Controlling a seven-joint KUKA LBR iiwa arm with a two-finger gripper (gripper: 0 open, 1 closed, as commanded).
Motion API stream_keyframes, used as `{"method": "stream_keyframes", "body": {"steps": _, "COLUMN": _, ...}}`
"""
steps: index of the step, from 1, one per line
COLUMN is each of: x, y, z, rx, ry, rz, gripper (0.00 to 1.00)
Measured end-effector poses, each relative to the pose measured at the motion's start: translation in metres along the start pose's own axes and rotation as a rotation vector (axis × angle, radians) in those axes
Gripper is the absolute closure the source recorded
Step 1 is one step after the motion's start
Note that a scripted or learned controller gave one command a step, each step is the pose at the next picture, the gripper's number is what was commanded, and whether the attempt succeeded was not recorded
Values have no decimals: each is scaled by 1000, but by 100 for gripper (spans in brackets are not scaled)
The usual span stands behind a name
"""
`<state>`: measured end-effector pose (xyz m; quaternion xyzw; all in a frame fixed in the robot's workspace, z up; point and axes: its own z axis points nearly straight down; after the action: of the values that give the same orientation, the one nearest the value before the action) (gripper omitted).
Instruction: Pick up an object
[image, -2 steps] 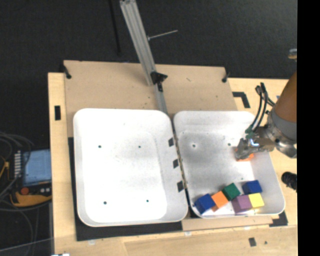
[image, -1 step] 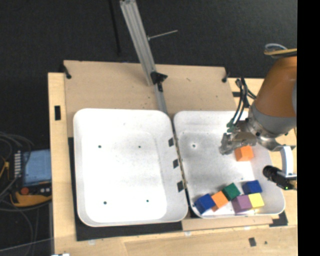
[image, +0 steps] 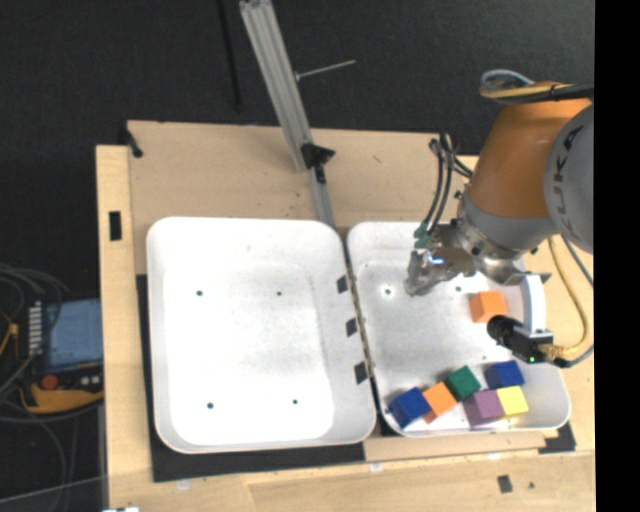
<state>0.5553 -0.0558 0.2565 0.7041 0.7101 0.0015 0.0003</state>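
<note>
Bins: two white bins (image: 250, 330) are set side by side on the bench.
Arm: gripper (image: 424, 272) is held over the right bin's upper part; finger spread cannot be told.
Blocks: small cubes are clustered at the near edge; orange block (image: 488, 305) lies apart.
Handling: judged light, rigid; flat opposite faces are advised for grasping.

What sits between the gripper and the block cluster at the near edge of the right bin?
Nothing visible. The gripper hangs over the upper part of the right bin, and bare bin floor lies between it and the block cluster at the near edge. A lone orange block sits off to the right, beside the arm, off that line.
</note>
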Motion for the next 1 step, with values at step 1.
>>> {"method": "stream_keyframes", "body": {"steps": 1, "x": 58, "y": 20, "z": 8, "rx": 1, "ry": -2, "rz": 1, "gripper": 100}}
